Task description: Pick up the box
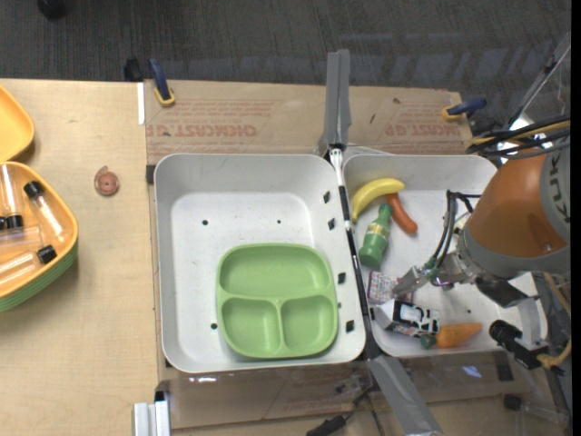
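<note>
1. The task looked barely begun: the small black-and-white printed box (413,317) lay on the floor of the right white bin (427,164), just below and slightly left of the gripper (419,275), not lifted.
2. The gripper hung low over that bin, its metal tip close above the box; I could not tell how far it was open, and nothing showed in its hold.
3. Left to do, by my reckoning: close on the box and raise it.
4. Around the gripper in that bin: a yellow plastic banana (375,193), a green plastic bottle (375,238) and a red-orange pepper-like toy (402,216) above-left, an orange carrot-like toy (456,334) below-right.
5. Far left of the gripper, the left white bin (182,243) held a green three-section plastic plate (277,298).
</note>
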`<state>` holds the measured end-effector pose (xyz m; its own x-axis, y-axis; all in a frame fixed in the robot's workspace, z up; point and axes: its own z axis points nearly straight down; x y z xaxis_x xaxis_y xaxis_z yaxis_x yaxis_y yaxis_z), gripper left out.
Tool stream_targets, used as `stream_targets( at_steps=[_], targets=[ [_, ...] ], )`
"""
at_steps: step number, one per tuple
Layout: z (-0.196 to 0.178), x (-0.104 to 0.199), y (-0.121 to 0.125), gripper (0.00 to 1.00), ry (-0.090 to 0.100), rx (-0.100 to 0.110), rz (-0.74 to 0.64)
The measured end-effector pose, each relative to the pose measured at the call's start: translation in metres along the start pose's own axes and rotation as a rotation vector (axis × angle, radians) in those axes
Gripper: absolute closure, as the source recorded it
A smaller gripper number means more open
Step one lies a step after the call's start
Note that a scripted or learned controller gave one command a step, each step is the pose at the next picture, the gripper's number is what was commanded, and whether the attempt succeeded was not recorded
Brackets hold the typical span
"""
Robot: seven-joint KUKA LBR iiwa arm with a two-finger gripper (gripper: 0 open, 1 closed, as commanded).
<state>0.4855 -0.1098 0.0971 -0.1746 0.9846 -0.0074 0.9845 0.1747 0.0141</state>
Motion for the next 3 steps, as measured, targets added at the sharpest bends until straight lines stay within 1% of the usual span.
stream_targets(
  at_steps=[1, 2, 3],
  targets=[
    [-0.003, 0.007, 0.030, 0.00, 0.005, 0.010, 0.004],
    [-0.094, 0.140, 0.053, 0.00, 0.002, 0.018, 0.377],
    [-0.094, 0.180, 0.047, 0.00, 0.003, 0.020, 0.295]
  ],
)
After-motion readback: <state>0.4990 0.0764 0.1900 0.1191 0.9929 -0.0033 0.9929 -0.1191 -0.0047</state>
